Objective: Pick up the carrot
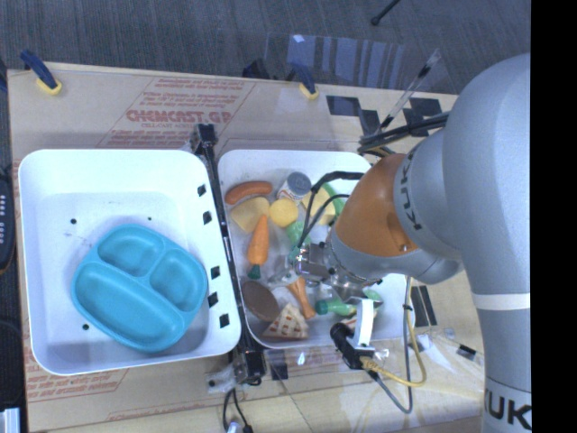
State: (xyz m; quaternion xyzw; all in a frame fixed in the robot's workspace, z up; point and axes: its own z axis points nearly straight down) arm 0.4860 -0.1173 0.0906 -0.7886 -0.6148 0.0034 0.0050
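The carrot (pixel 260 239) lies at about ten o'clock from the gripper (pixel 311 273), long axis near twelve-to-six; its grip I cannot tell.

— What are you seeing in the right bin (pixel 236 171)?
— The carrot (pixel 259 240) is lying free beside a hot dog (pixel 248 190) and lemon (pixel 283 212); the gripper (pixel 315 273) is hanging low nearby; a blue tray (pixel 140 285) is sitting in the left bin (pixel 36 269).

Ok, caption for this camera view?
Arm over the right bin of toy food; carrot lies beside it, blue tray left.
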